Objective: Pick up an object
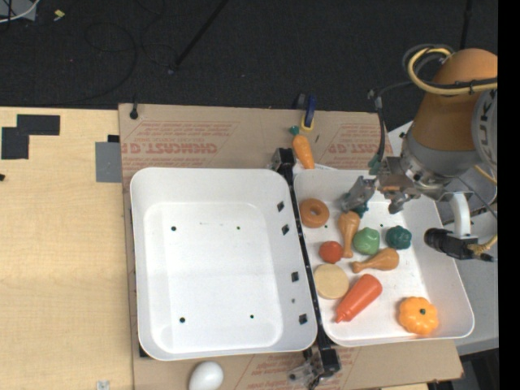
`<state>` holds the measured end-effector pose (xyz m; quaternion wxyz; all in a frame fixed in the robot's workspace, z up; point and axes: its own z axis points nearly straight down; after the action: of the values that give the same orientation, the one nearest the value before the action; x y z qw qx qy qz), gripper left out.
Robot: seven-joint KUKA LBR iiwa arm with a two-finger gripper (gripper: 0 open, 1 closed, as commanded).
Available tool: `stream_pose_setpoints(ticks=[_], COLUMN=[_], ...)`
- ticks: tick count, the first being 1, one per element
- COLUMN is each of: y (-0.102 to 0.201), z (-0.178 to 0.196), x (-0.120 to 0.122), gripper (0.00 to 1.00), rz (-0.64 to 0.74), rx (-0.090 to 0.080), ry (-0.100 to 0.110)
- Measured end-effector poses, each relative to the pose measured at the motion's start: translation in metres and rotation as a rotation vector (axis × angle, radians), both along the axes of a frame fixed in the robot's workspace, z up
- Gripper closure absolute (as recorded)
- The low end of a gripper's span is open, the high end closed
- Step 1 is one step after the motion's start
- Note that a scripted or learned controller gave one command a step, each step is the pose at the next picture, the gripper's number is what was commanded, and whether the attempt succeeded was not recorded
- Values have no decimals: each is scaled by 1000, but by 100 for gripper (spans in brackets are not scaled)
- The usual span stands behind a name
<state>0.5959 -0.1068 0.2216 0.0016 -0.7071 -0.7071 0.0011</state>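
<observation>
over the right bin | arm reaching from right | end effector spread open, holding nothing

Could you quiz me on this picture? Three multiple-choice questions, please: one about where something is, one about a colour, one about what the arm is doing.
1. Where does the pumpkin lie?
A. left bin
B. right bin, near corner
C. on the cardboard

2. What colour is the egg below the left bin?
A. white
B. green
C. orange

3. What are the fingers doing?
A. carrying the carrot
B. spread open above the right bin's toys, holding nothing
C. resting in the left bin

Answers: 1 B, it sits at the bin's lower right. 2 A, it is plain white. 3 B, nothing shows between them.
</observation>
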Motion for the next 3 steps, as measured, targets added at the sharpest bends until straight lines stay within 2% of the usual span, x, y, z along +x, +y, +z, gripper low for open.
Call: stream_pose_setpoints(ticks=[1,2,3], y=[-43,-44,34], z=[-138,-121,-28], x=[23,23,50], gripper=[0,100,100], rz=[-1,-5,8], rx=[-1,0,1], ry=[4,0,-10])
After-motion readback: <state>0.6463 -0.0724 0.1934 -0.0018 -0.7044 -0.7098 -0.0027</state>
